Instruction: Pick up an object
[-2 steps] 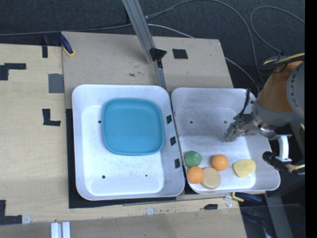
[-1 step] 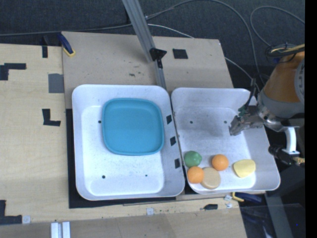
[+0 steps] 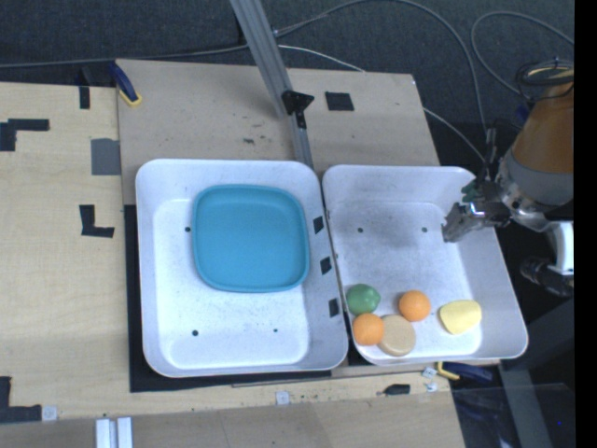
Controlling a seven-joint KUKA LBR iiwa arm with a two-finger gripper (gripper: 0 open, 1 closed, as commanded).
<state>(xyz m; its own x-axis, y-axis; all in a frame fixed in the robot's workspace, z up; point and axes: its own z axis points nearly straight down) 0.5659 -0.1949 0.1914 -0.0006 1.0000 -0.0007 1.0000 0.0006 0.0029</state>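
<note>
Pale wooden desk with dark tape marks. Resting on it side by side: two shallow white bins, left bin and right bin, touching along their inner rims.

grey arm with an orange band (glossy) and dark gripper.

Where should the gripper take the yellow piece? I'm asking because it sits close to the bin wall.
Probably straight down on the yellow piece, fingers closing across its narrower width. Its sides look free; the orange ball on the left is apart from it, the right bin's wall beyond.
</note>
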